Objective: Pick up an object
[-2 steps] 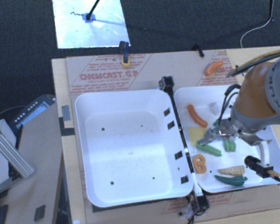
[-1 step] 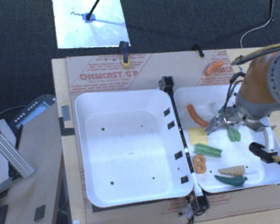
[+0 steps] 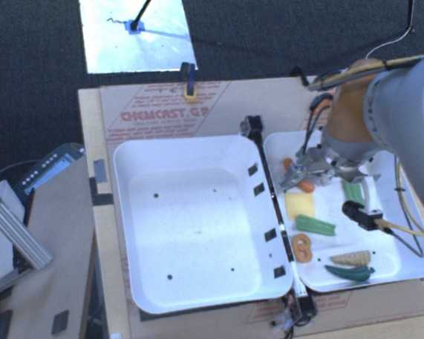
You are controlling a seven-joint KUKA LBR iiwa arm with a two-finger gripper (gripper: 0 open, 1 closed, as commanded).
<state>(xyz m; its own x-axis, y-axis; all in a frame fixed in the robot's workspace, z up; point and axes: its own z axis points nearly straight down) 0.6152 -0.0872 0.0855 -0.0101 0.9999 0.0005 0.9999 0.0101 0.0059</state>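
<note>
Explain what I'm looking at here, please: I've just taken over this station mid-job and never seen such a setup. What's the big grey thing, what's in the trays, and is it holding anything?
This is a single camera above the bench, looking down at a slant. The big grey thing is a robot arm reaching in from the right; its gripper hangs low over the right bin. That bin holds small toy foods: a yellow block, a green piece, an orange ring, a tan cone and a dark green pepper. Another white bin sits beside it on the left. Whether anything is gripped is too hidden to tell.
</note>
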